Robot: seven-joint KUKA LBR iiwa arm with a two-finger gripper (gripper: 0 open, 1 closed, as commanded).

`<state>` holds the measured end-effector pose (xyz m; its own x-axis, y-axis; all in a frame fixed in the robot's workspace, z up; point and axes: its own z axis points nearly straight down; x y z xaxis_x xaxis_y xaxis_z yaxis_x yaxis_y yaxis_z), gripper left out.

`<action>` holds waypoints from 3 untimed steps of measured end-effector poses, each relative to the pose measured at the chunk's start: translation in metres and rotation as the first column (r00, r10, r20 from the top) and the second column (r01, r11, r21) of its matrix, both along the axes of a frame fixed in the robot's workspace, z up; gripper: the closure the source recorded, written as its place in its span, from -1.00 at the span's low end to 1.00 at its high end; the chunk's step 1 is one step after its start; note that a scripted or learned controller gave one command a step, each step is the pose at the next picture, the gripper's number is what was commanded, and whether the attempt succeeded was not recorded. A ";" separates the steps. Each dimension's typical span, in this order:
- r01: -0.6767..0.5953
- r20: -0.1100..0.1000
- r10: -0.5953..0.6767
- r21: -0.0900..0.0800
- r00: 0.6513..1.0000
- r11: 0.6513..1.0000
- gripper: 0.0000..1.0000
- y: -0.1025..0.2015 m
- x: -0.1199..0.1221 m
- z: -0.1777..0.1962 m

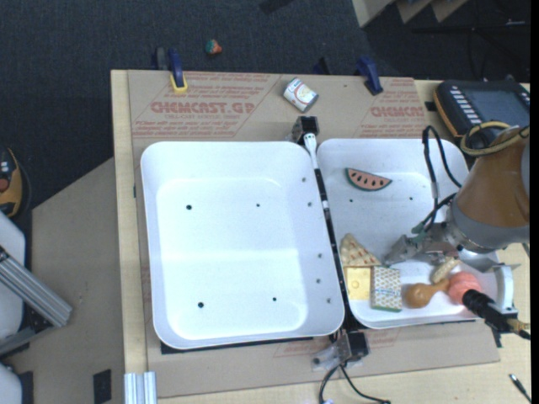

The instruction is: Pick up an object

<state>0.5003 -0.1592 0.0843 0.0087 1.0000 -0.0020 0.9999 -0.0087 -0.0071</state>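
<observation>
Camera view caught the gripper low in the right bin, near the drumstick toy and patterned block; whether the jaws were spread could not be told, and the approach step apparently awaited a descent and a squeeze.

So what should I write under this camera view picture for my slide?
Robot arm reaching into the right bin near a pile of toys, with a watermelon slice lying apart and the left bin beside it.
</observation>
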 end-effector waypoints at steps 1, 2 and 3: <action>-0.009 0.028 0.009 -0.006 1.000 1.000 -1.00 -0.020 -0.020 0.287; -0.010 0.014 0.010 -0.002 1.000 1.000 1.00 -0.018 -0.020 0.288; -0.009 0.024 0.009 -0.006 1.000 1.000 1.00 -0.037 -0.021 0.408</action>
